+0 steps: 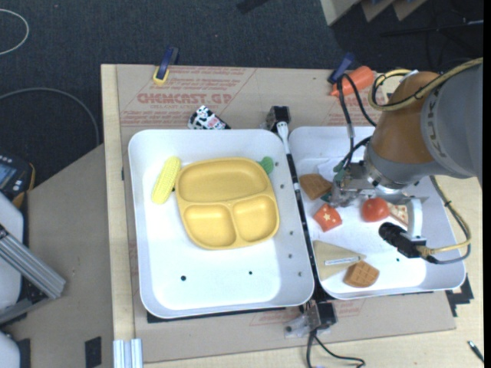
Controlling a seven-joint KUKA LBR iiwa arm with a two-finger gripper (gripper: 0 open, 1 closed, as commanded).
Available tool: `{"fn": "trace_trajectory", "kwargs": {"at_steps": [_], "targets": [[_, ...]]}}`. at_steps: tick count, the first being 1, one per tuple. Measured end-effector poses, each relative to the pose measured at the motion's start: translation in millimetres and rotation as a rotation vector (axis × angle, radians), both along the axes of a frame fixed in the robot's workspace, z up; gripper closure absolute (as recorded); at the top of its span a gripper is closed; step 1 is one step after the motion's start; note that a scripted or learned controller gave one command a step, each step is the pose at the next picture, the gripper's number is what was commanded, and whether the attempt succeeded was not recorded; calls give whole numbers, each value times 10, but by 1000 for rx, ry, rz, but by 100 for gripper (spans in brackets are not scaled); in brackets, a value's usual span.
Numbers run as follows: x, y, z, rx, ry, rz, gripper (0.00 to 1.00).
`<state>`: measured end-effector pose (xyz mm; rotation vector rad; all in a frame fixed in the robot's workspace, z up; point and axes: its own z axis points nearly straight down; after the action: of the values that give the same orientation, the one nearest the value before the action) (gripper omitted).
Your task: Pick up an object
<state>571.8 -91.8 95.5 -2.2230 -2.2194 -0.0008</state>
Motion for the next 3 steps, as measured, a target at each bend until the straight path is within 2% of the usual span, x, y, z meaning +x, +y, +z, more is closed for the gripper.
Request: {"fn": "trace_trajectory", "kwargs": {"at_steps": [1,2,3], "targets": [[-13,-39,632,-3,-7,1,100],[14,-98,1082,-3,-7,2,100],[25,-98,1309,-2,-6,3,100]]}}
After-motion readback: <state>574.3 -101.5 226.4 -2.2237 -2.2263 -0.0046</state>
